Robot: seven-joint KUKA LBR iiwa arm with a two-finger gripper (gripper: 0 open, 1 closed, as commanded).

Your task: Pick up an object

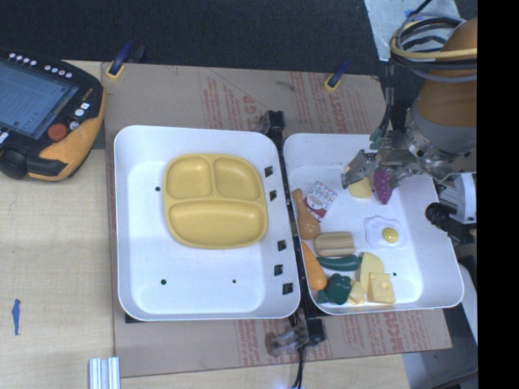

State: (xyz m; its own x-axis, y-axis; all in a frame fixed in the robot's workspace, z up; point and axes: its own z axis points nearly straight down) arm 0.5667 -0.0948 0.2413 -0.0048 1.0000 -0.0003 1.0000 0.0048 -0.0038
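- Grapes (382, 185), a small purple toy bunch, are hanging at the gripper (375, 171) in the right bin (434, 294), toward that bin's far wall.
- Gripper fingers are sitting low over the bunch; whether they are apart or clamped on it cannot be told at this slant.
- Judging by look, the bunch is light, stiff plastic, bumpy and a little slippery; pinching across its narrow middle is likely the surest hold.
- A yellow piece (359, 189) is lying just left of the grapes, touching or nearly so, and could be getting nudged or caught by a finger.
- A fried egg (382, 233) is resting nearer the camera than the grapes, with a red-and-white packet (321, 196) to their left.
- Further from the grapes, a bread roll (334, 242), green pepper (335, 288), cheese wedges (374, 280) and a carrot (313, 269) are crowding the bin's near end.
- Left of the grapes' bin, a yellow divided plate (216, 200) is sitting in the second bin (138, 298); a pendant (45, 116) is lying beyond that.
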